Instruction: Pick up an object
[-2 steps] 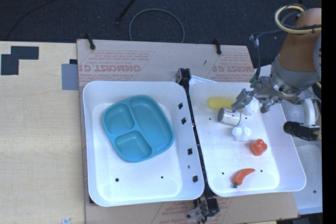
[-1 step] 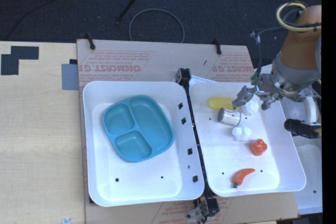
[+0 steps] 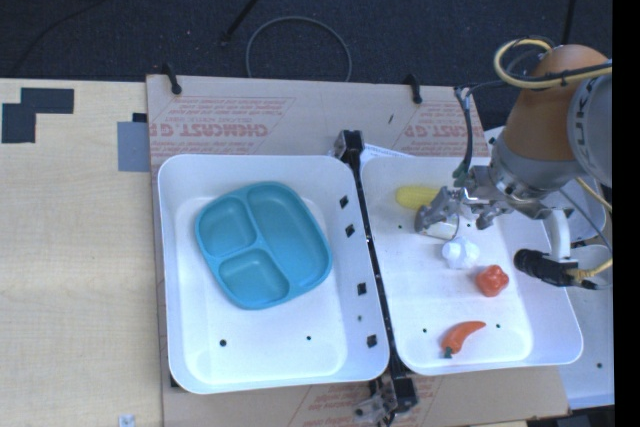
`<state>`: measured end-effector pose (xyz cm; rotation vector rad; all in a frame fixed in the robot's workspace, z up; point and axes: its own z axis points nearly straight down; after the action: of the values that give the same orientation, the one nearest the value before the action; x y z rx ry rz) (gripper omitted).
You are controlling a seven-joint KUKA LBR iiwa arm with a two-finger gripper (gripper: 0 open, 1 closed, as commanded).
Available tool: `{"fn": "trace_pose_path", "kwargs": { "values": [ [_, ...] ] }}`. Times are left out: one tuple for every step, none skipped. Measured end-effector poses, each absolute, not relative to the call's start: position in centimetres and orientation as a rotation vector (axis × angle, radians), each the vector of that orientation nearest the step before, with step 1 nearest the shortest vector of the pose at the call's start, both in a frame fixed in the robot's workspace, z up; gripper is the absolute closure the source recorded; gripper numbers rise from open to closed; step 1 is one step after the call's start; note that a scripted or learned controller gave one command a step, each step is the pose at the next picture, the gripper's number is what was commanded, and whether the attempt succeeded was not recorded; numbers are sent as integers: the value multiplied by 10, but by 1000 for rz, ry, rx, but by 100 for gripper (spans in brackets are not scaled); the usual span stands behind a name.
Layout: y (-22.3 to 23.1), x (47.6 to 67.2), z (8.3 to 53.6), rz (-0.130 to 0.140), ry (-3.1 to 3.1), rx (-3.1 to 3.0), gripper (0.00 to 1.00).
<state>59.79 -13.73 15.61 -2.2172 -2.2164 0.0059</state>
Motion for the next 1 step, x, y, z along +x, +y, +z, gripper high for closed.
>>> {"fn": "trace_pose_path", "kwargs": {
  "values": [
    [-140,598,108,5,-2219,-2217,0]
  ]
}}
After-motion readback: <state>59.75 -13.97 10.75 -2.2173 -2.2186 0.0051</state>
